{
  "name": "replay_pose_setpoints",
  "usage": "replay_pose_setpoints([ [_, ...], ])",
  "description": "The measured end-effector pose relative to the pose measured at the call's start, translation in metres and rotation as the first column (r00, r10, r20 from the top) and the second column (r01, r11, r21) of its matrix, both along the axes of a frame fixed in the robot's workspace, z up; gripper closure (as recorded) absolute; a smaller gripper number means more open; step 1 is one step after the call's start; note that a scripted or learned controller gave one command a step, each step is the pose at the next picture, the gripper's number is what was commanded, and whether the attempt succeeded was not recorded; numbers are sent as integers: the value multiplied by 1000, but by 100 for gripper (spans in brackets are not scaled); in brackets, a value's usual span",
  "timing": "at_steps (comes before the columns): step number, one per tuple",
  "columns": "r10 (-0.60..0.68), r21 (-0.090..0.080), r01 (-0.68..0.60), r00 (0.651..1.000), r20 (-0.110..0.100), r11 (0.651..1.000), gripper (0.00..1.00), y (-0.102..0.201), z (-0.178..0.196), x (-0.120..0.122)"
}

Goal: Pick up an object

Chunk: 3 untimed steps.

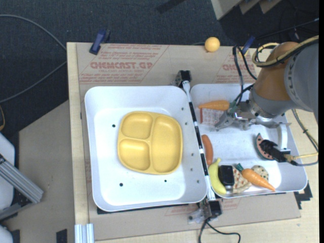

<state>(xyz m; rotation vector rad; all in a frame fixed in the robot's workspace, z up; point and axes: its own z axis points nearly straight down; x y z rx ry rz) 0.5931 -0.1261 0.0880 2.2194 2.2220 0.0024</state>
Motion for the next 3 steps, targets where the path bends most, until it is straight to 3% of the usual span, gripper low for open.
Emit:
replay_pose_setpoints([
  [1,-1,-2,1,1000,1,1000,0,-35,88,36],
  [2,1,0,-1,1000,9,1000,0,8,3,77],
  [3,1,-3,-1,1000,21,1000,100,7,19,81],
])
